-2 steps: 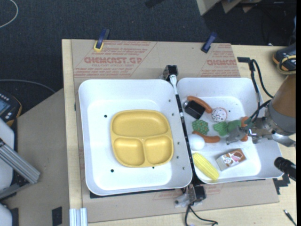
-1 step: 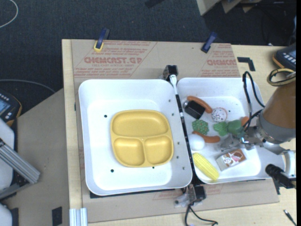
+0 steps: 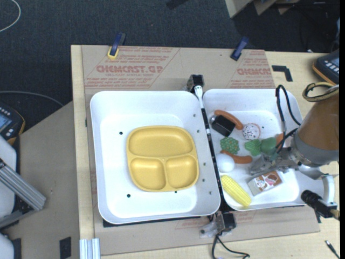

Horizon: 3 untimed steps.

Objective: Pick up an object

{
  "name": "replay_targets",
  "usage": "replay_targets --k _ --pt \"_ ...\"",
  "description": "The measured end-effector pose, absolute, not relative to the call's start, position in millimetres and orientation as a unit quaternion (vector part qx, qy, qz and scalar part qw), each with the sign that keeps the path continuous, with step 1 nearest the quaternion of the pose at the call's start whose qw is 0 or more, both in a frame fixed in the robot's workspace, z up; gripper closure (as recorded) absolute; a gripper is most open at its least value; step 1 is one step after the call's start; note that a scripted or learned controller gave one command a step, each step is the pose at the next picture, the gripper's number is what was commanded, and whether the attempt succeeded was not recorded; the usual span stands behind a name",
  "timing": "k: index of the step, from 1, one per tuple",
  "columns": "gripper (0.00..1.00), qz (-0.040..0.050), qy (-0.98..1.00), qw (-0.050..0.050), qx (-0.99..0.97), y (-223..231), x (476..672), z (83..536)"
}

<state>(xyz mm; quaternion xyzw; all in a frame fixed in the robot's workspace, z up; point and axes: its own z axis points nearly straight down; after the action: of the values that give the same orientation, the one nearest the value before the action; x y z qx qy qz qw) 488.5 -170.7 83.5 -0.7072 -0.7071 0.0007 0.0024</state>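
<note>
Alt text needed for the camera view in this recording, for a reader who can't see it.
A grey arm reaches from the right, its gripper low in the right bin among toy food: corn, hot dog, green pieces, a small packet. The left bin holds a yellow divided tray.

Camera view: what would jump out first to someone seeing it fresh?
The yellow tray in the middle of the left bin. Next, the right bin crowded with toy food, a corn cob at its near edge, and the pincer low over that pile from the right.
</note>
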Motion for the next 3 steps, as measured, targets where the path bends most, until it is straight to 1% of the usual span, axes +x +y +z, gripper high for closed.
replay_targets --k 1,2,3 --pt "1.00 0.0002 -0.707 0.000 -0.708 -171 489.3 95" --pt "1.00 -0.0009 -0.708 -0.003 -0.707 -166 492.6 139" --pt "1.00 -0.0009 -0.707 -0.003 -0.707 -170 491.1 183"
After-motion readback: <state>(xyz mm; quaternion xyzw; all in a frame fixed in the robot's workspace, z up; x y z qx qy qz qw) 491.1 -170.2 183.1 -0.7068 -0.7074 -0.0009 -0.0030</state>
